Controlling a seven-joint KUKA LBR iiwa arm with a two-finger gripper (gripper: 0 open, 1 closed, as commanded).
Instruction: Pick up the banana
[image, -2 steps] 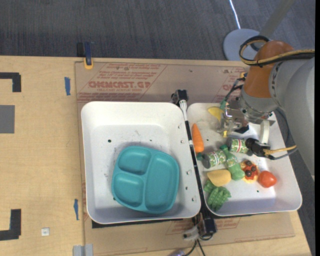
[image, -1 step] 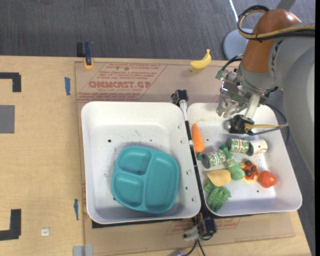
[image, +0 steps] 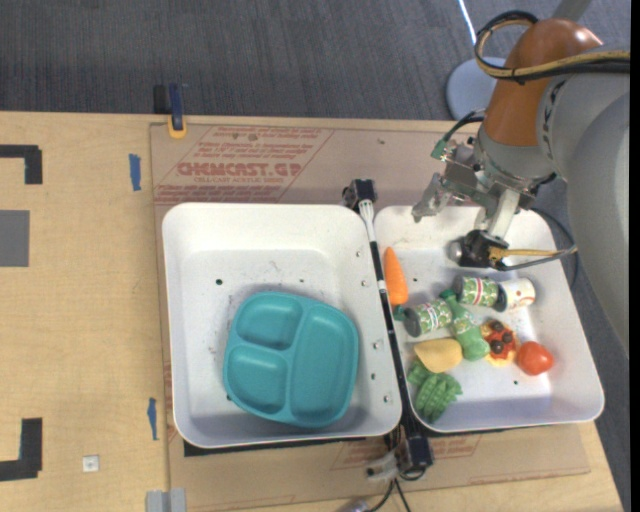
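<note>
Jaws of the gripper (image: 452, 196): open or closed, I cannot tell; it hangs over the far end of the right bin (image: 566, 382), well apart from the banana (image: 438, 354).

The stubby pale-yellow banana (image: 438, 353) lies flat in the right bin (image: 560, 395), toward its near left corner.

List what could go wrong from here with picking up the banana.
1. The banana is crowded: a green bottle behind it, a green vegetable in front, other toys to its right. The gripper could grab a neighbour instead.
2. The gripper hangs over the far end of the right bin, away from the banana; heading there, it might knock the bottles lying between.
3. The carrot and the bin's wall close off the banana's left side.
</note>
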